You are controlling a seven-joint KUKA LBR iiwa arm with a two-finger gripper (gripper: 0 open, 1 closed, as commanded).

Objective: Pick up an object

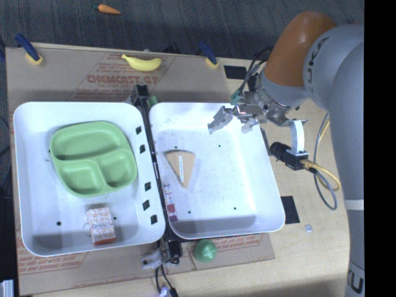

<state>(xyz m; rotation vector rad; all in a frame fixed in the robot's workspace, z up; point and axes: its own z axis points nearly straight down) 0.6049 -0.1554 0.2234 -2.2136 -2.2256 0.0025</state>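
The grey arm (328, 60) hung over the right white bin's (260, 184) far edge. Its pincer (234, 120) stood spread, holding nothing. The tan wedge-shaped slice (180, 166) lay near that bin's left wall; no pick had begun.

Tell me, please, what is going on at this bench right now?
A grey arm reaches in from the right, its pincer open over the upper part of the right bin, holding nothing. A tan wedge lies lower left of it in that bin. The left bin holds a green tray and a small packet.
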